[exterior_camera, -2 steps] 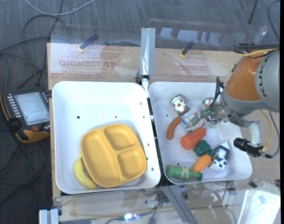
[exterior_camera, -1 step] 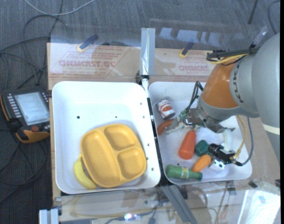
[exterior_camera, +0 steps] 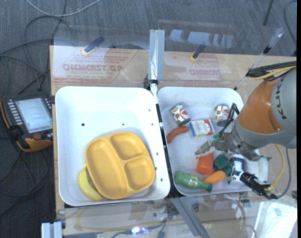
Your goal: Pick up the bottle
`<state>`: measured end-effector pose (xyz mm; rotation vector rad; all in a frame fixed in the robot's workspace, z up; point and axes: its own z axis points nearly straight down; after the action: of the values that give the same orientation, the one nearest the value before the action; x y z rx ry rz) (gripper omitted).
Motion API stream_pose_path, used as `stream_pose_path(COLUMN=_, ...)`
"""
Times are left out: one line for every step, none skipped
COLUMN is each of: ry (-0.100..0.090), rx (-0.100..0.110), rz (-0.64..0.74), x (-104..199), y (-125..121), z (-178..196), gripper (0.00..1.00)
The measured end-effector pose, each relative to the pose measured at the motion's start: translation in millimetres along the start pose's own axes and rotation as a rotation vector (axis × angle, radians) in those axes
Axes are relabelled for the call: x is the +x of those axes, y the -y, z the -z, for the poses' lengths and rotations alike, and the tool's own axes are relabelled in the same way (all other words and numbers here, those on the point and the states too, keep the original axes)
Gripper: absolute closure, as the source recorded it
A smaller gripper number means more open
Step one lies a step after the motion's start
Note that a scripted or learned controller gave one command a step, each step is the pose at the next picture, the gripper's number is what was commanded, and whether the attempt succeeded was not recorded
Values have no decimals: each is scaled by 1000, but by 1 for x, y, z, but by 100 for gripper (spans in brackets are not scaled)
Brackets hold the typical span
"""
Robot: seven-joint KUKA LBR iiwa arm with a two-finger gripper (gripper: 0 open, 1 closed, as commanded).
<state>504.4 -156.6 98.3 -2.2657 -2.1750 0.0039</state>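
The scene is brightly and evenly lit from above, so the two white bins (exterior_camera: 107, 114) come out near blown-out and their walls lose almost all shading, while the yellow divided tray (exterior_camera: 121, 163) throws only a soft, narrow shadow along its lower left edge. Pale glare sits on the clear panel (exterior_camera: 200, 38) at the far edge of the surface and on the metal frame (exterior_camera: 140, 228) at the bottom, where a small bright spot flares. Focus is moderate throughout: small objects look soft-edged, and the dark carpet (exterior_camera: 22, 29) shows grainy noise.
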Motion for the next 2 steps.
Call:
stream_pose_path(ry=-3, rx=1, rz=-24, x=63, y=-14, z=4, gripper=0)
stream_pose_path(ry=-1, rx=-19, rz=-220, x=11, y=15, z=-7, gripper=0)
